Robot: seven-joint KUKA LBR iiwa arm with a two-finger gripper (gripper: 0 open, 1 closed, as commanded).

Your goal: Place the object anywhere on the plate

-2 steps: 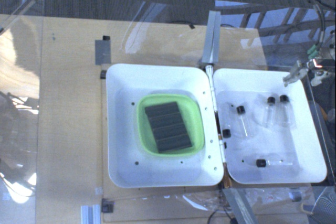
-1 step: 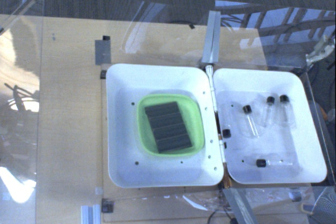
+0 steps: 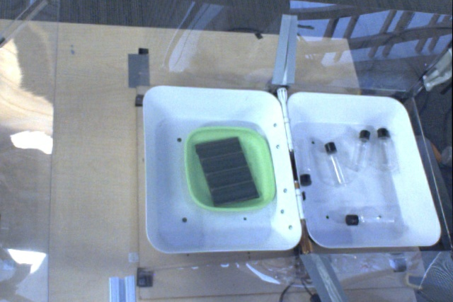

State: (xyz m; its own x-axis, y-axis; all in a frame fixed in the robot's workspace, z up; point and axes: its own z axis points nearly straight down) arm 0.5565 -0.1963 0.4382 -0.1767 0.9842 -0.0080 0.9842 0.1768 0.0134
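Observation:
A light green square plate (image 3: 263, 152) lies in the left white bin (image 3: 159, 173). On the plate rests a dark grey ribbed rectangular block (image 3: 226, 171), tilted slightly. Several small clear vials with black caps lie in the right white bin (image 3: 417, 173): one vial (image 3: 333, 160) at left, a second vial (image 3: 362, 146) and a third vial (image 3: 384, 145) toward the back, and another vial (image 3: 362, 220) near the front.
A grey metal post (image 3: 285, 53) stands behind the seam between the two bins. A small dark bracket (image 3: 139, 68) sits on the wooden bench behind the left bin. Clear panels reflect light across the bench.

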